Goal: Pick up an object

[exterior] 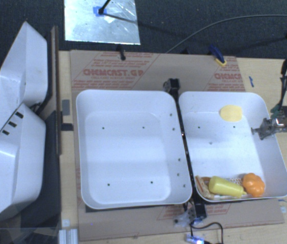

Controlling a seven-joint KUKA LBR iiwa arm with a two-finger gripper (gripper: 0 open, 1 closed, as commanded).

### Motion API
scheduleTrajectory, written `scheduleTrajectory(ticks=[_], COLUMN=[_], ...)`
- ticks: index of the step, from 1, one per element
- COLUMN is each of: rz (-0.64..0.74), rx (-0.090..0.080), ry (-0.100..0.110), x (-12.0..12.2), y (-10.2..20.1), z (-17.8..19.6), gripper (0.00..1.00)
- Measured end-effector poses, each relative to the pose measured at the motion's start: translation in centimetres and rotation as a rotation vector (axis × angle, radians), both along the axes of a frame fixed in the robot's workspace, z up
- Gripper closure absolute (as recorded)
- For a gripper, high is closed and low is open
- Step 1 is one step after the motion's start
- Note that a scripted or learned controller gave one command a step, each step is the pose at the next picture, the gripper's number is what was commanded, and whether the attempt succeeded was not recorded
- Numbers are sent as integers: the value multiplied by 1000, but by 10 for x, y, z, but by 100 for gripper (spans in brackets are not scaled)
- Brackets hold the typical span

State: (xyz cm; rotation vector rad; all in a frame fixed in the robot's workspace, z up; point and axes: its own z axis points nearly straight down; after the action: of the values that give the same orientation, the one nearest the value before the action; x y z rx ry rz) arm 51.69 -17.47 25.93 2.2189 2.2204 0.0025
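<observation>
The hand is dull grey metal, small and blocky. Dark cables loop beside the wrist above it.

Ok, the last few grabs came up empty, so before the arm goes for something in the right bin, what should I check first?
1. Targets in the right bin: ok; pale yellow disc at the far side, yellow item and orange item at the near edge.
2. Gripper unloaded: ok, nothing seen in it.
3. Finger opening: cannot tell.
4. Gripper above a target: not ok; it sits at the bin's right rim.
5. Disc standing apart: ok.
6. Yellow and orange items separated: not ok, they touch.
</observation>
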Motion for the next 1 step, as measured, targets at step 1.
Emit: scheduleTrajectory(ticks=[1], rz=[5], rx=[2], ry=[1], x=[6], y=[55], z=[5], gripper=[100])
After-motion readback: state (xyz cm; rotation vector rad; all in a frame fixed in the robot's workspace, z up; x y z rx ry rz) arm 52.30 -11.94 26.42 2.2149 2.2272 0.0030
